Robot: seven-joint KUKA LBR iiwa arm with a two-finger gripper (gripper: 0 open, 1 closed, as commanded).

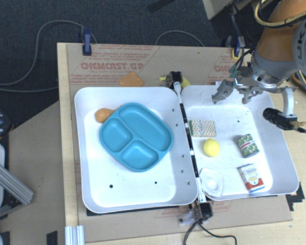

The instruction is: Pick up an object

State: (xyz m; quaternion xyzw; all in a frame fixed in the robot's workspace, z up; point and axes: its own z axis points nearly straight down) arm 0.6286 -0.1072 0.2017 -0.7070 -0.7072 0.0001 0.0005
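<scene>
Dark carpet surrounds a cardboard-topped bench [143, 55] on which two shallow white bins are set side by side, with cables trailing behind. Nearest the camera, in the right bin [275, 188], a white cup-like piece [212, 181] is seen at the front corner and a small red-and-white carton [252, 177] beside it; both are judged light, the carton stiff enough to be pinched across its narrow sides. Further in, a green packet [248, 145] and a yellow ball [211, 147] are found; the ball looks smooth and apt to roll, so it would best be taken squarely across its middle. Beyond these, a flat patterned packet [202, 128] lies near the dividing wall, thin and hard to get under. In the left bin [92, 182] a blue divided tray [136, 136] is laid, broad and rigid and probably too wide except at its rim, with an orange object [103, 115] tucked just behind it. No single target is named by the task, and each of these things rests in a bin. At the far edge of the right bin the gripper [234, 92] hangs with its fingers apart and nothing between them, well apart from every object
</scene>
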